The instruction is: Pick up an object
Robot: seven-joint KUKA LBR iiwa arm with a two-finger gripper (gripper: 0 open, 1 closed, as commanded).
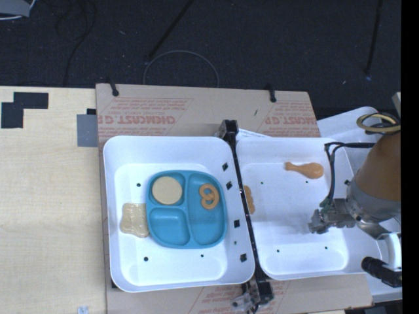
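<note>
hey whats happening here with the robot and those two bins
A robot arm reaches in from the right, its gripper low over the floor of the right bin. A tan drumstick-shaped piece lies farther back in that bin, and another tan piece lies by the divider. The left bin holds a blue divided tray carrying a round cracker and a pretzel, with a pale piece beside it.

Glossy white plastic bins (124,175); smooth blue plastic tray (186,231); matt cardboard (196,113), seemingly, beneath.
</note>
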